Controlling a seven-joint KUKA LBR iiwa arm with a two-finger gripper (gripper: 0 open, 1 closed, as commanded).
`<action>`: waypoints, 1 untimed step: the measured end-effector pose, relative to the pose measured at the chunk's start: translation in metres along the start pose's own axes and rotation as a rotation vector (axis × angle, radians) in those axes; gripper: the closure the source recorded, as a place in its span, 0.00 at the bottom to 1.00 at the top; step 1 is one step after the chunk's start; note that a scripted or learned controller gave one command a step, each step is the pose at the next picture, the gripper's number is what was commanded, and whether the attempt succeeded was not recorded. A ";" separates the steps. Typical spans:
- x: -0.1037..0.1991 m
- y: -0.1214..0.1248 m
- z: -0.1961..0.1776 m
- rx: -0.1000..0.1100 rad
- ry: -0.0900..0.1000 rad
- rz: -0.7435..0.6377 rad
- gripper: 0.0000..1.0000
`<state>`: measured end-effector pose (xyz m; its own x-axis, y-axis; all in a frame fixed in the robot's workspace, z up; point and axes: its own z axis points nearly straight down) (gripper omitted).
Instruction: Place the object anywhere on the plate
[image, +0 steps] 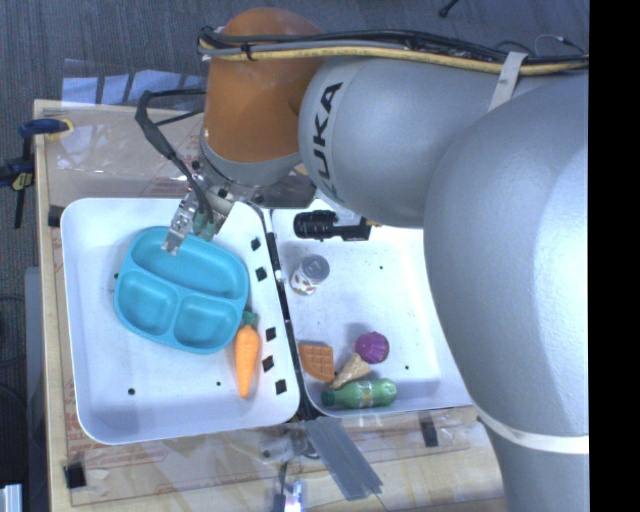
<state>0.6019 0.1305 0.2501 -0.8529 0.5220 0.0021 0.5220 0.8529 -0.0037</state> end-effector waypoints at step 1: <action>0.002 -0.027 0.149 -0.002 0.000 -0.164 1.00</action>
<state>0.5852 0.1084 0.1013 -0.9268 0.3756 0.0023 0.3756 0.9268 -0.0018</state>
